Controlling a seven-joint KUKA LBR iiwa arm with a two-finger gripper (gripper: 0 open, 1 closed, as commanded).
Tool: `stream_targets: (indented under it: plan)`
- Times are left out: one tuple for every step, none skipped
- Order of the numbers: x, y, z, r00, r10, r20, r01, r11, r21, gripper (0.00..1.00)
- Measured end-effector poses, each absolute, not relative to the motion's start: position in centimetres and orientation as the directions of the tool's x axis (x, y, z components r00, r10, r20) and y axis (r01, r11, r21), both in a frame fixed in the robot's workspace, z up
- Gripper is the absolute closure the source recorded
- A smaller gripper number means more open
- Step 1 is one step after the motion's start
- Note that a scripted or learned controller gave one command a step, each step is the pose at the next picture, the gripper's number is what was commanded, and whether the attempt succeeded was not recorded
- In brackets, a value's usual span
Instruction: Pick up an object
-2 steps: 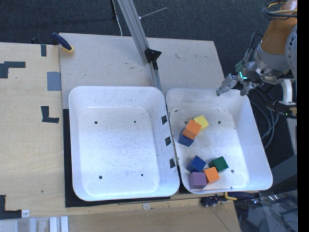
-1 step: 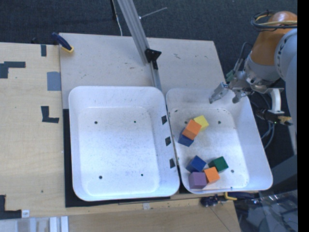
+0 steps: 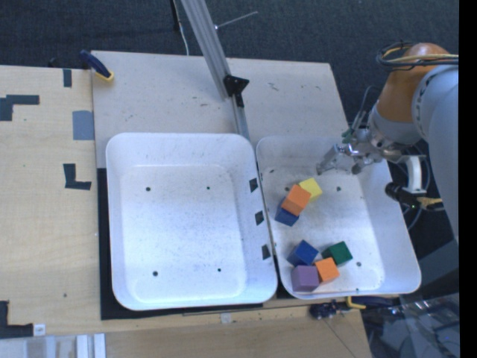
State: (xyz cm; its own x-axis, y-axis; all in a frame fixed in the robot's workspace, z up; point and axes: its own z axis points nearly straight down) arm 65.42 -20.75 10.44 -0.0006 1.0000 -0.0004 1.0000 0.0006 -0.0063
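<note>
Purple cube [image 3: 305, 277] front; claw [image 3: 337, 159] w/ arm low over right bin [image 3: 395, 263].

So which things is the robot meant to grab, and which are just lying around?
For the job:
claw
yellow block
orange block
dark blue block
blue block
green block
small orange block
purple block
right bin

Just lying about:
left bin
blue-and-yellow clamp
metal pole

The pale bench [image 3: 298, 99] bears two white bins [image 3: 119, 162] side by side.
</note>
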Motion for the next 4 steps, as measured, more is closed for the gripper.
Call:
stream_targets:
  plan:
    - [65.4,-20.7,9.1,-0.002,1.0,-0.001,1.0,0.002,-0.003,0.0]
    - [65.5,-20.6,10.2,-0.004,1.0,-0.002,1.0,0.004,-0.002,1.0]
    - [65.5,-20.1,14.6,-0.002,1.0,0.0,1.0,0.002,0.003,1.0]
    - [66.4,-20.2,20.6,-0.002,1.0,-0.002,1.0,0.003,0.007,1.0]
